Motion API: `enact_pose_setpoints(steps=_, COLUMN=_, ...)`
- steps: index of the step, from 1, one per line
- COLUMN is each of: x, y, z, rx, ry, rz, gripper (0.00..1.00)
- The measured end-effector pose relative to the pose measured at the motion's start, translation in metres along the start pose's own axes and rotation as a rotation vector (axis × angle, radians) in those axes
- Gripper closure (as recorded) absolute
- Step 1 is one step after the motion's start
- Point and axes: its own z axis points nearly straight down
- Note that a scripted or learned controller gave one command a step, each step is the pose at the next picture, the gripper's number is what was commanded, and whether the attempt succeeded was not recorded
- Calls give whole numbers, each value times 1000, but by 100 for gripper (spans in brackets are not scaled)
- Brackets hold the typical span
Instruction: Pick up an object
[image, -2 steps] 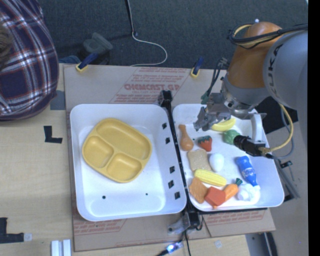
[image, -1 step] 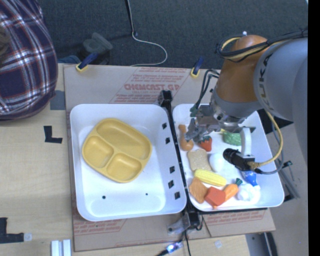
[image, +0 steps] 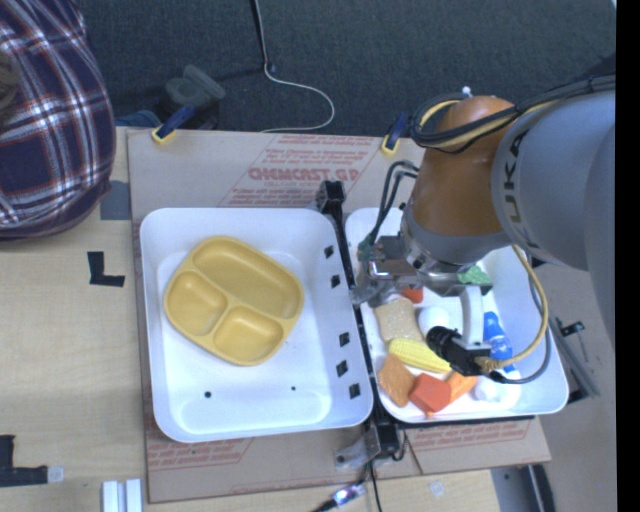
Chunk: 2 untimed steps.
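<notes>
1. Nearest me, at the front of the right bin (image: 545, 405), lies the pile the arm has to choose from: an orange block (image: 432, 393), a tan wedge (image: 396, 380) beside it, and a yellow corn cob (image: 420, 353) just behind them. A blue piece (image: 494, 335) and something green (image: 474, 274) sit further back (both half under cables).

2. The arm (image: 465, 190) hangs low over that same bin, wrist bent down toward its left wall. I'd call this the reaching step: nothing has been lifted, and every item I can see lies on the bin floor.

3. The gripper (image: 385, 285) is down near the divider between the bins, close above a pale flat piece (image: 397, 318). The wrist covers it, so I can't tell how the claw stands or whether it touches that piece.

4. Next, by my reckoning, it must settle squarely on one item, close, and lift straight; so near the wall, a finger might catch the rim.

5. Further left, the other bin (image: 240, 415) holds a yellow tray (image: 233, 299), well apart from the arm.
</notes>
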Motion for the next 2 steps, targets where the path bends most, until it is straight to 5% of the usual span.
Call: enact_pose_setpoints(steps=2, x=73, y=-40, z=0, rx=0, ry=-1, rz=0, gripper=100)
